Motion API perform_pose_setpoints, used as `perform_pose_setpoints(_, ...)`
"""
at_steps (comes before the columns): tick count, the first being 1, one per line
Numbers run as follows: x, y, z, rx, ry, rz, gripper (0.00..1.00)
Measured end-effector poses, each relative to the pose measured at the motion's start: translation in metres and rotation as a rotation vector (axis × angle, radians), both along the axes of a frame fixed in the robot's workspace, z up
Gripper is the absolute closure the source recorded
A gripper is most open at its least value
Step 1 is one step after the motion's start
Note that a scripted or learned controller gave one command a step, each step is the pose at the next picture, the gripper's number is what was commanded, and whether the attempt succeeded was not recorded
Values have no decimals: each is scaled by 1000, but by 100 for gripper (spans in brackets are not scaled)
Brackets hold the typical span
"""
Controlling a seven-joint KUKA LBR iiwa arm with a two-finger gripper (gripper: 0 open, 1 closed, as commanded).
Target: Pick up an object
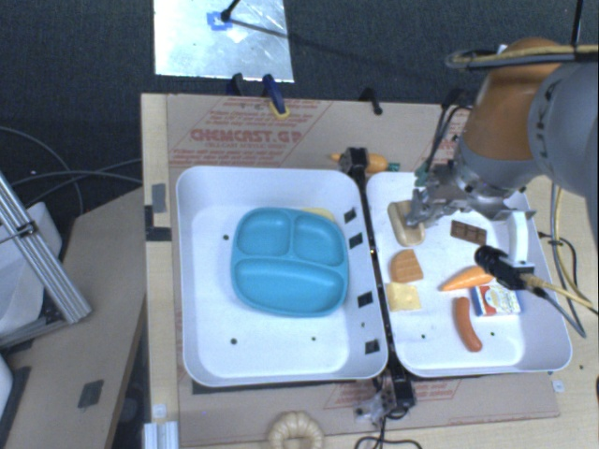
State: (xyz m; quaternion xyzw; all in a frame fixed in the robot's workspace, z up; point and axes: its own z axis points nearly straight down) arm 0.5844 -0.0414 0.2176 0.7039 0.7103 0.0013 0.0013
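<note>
Fingers down at the tan slice, over its far right edge; apart or together, impossible to tell from this angle. Tan slice flat on the floor of the right bin, toward the back and close to the wall shared with the left bin. Right of the slice in view, near it, a dark brown bar. Just nearer the camera than the slice, an orange-brown biscuit-like piece, then a pale yellow square nearer again. Further out to the slice's near right, well apart from it, an orange carrot, a small white carton with red and blue print and a red sausage. Left of the slice, across the shared wall, a blue divided plate. Behind the slice, on the counter past the bin rims, a small orange thing.
</note>
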Motion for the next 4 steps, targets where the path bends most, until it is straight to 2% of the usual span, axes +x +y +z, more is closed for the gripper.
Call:
perform_pose_setpoints(1, 17, 17, 11, 1, 0, -2, 100)
perform_pose_setpoints(2, 24, 5, 11, -1, 0, -8, 100)
perform_pose_setpoints(3, 8, 4, 15, 0, 3, -9, 100)
perform_pose_setpoints(4, 18, 6, 17, 0, 1, -4, 100)
